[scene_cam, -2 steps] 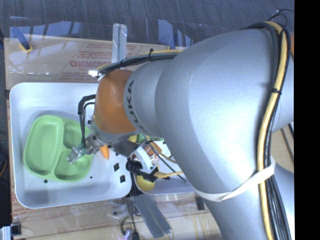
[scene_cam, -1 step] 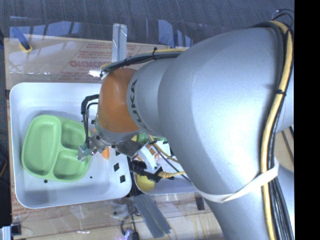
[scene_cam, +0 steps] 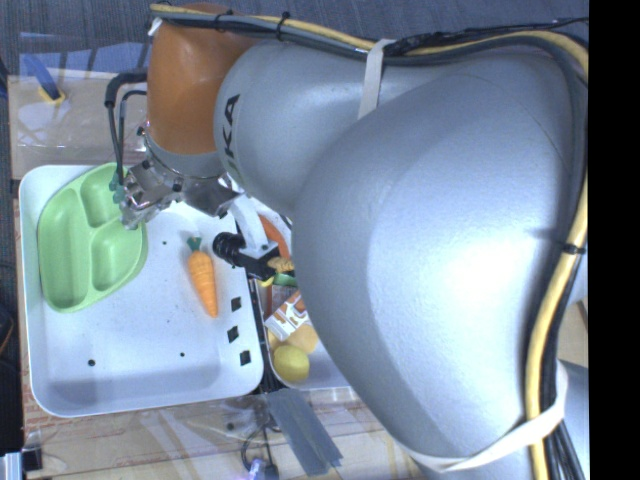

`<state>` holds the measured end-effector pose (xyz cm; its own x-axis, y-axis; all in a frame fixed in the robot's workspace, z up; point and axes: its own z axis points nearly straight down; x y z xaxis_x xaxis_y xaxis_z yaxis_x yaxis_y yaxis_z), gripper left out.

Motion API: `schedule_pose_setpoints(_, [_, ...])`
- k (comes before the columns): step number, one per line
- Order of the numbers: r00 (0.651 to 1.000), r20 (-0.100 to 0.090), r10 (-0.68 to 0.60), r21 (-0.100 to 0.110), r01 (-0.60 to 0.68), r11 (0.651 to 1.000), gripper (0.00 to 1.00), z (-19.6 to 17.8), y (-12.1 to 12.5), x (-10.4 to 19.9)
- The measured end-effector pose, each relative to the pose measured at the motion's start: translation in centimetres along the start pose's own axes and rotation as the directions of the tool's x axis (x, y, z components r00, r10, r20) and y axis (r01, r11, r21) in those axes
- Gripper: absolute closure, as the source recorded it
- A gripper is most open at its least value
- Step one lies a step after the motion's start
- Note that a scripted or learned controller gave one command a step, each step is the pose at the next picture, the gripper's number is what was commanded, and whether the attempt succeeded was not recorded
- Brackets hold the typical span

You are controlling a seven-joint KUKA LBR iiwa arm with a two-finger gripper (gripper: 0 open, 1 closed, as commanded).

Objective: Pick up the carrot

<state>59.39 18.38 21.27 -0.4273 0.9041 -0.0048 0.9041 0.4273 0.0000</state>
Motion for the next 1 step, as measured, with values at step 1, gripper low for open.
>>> schedule_pose_setpoints(1, [0.968, 0.026, 0.249, 0.015, -0.249, 0.968, 1.0, 6.03, -1.02, -2.65])
